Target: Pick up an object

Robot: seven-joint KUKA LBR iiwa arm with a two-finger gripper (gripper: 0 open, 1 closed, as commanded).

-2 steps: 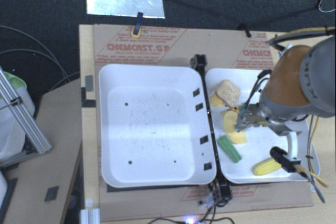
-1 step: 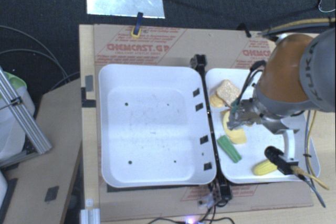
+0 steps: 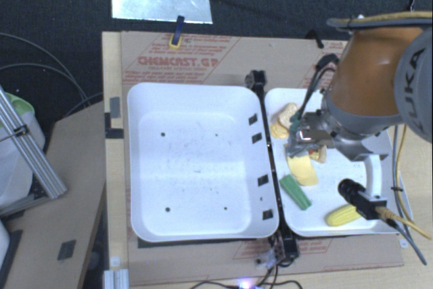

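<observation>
Camera view is showing the right bin [image 3: 323,194]. Nearest, a yellow corn-like piece [image 3: 342,215] and a green piece [image 3: 295,191] are lying. Then a yellow block [image 3: 304,172] is sitting just beside my gripper [image 3: 304,137], and I cannot tell if it is spread or closed. A pale piece [image 3: 283,120] is lying behind.

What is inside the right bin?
The right bin holds a green piece, a pale yellow block, a yellow item and a cream lump. The arm covers much of its middle and right part, so anything beneath is hidden.
</observation>
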